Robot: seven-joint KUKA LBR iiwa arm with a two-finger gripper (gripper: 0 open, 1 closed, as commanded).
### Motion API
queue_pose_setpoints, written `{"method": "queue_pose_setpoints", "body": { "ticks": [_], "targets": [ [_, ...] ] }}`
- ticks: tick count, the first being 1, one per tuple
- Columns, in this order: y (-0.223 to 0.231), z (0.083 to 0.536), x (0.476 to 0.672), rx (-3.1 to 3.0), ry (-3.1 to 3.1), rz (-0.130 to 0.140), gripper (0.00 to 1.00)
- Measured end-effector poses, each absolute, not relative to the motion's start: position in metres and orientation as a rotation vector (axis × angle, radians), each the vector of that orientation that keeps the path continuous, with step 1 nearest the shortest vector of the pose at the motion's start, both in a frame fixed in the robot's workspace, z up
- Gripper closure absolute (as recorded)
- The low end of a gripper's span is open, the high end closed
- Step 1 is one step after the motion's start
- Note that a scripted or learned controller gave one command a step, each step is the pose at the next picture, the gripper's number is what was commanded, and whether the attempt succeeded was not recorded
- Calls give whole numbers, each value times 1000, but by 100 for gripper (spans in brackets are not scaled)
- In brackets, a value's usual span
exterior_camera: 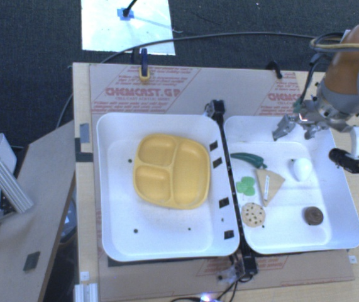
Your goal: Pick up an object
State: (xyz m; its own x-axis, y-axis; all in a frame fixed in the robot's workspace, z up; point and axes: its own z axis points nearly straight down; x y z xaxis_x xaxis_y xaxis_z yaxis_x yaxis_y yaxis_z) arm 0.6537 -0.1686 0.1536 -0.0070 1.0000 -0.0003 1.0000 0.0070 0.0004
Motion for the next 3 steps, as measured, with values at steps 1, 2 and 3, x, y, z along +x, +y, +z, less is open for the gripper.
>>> {"method": "queue_pose_setpoints", "body": {
  "ticks": [1, 2, 3],
  "targets": [
    [-178, 98, 654, 2220, 2224, -2, 0],
    [-177, 85, 655, 2215, 2225, 1, 0],
    [-177, 98, 657, 2210, 2224, 5, 100]
  ]
}}
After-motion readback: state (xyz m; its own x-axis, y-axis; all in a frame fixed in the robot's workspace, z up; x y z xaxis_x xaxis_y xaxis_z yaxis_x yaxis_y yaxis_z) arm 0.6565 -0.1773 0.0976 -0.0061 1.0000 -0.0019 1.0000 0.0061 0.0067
